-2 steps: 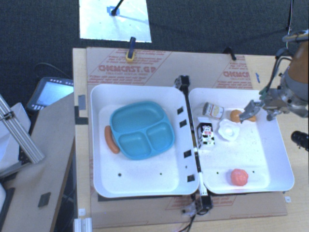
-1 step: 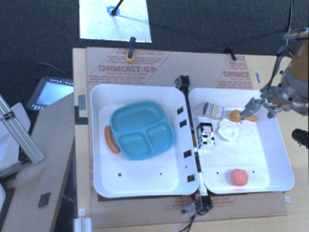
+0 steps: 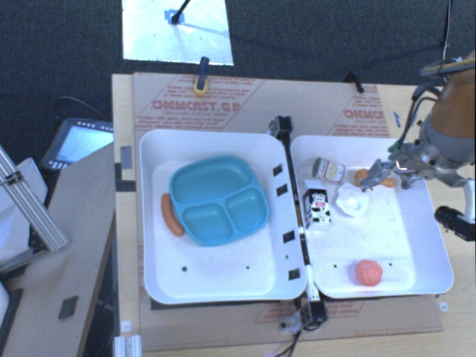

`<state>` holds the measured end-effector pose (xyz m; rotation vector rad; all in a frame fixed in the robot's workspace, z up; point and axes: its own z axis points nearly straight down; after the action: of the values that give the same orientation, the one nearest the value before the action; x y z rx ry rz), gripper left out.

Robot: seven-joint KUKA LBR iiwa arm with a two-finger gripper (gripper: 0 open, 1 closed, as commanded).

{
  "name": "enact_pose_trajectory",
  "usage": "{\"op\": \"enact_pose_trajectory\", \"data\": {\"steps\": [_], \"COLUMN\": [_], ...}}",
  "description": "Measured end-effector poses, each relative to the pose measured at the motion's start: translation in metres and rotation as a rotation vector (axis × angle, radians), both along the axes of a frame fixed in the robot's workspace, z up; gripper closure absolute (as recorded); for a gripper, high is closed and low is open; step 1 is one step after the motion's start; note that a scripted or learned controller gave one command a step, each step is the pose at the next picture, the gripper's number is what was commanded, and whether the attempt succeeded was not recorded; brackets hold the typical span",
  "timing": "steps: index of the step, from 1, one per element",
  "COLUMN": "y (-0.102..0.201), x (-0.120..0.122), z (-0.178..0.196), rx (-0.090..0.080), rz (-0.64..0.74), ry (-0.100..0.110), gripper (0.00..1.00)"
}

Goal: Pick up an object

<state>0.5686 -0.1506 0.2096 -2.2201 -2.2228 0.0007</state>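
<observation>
the bench (image 3: 245, 95) carries two shallow white bins side by side. the left bin (image 3: 156, 274) holds a blue divided tray (image 3: 219, 199) sitting roughly in its middle, and just beside the tray's left edge lies a small orange sausage-shaped toy (image 3: 172, 214). the right bin (image 3: 424, 274) holds the clutter: a small jar or tin (image 3: 328, 170) near the back, a little black-and-white printed box (image 3: 317, 207) close to the divider, a pale crumpled white thing (image 3: 351, 201), an orange piece (image 3: 362, 175) near the back, and a pink ball (image 3: 368, 272) towards the front, well apart from the rest.

the arm (image 3: 450, 125) comes in from the right, with its gripper (image 3: 377, 175) low over the back of the right bin, just beside the orange piece and above the white crumpled thing. the fingers look parted a little and i see nothing caught between them; the picture is soft there, so i would not swear to how wide.

so by my reckoning the pick is not done. the reach into the bin is made, the likely target is the orange piece or the white thing next to it, and closing on one and lifting it clear is all left to do.
</observation>
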Motion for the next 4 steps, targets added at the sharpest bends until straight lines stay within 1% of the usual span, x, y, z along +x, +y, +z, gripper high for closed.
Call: {"op": "enact_pose_trajectory", "data": {"steps": [1,2,3,4], "y": [0.010,0.011,0.010,0.015], "x": [0.000,0.006,0.007,0.015], "z": [-0.058,-0.118,-0.105,-0.043], "rx": [0.001,0.001,-0.001,-0.001], "rz": [0.000,-0.001,-0.001,0.003], "ry": [0.003,0.000,-0.003,-0.007], "gripper": [0.00,0.00,1.00,1.00]}}
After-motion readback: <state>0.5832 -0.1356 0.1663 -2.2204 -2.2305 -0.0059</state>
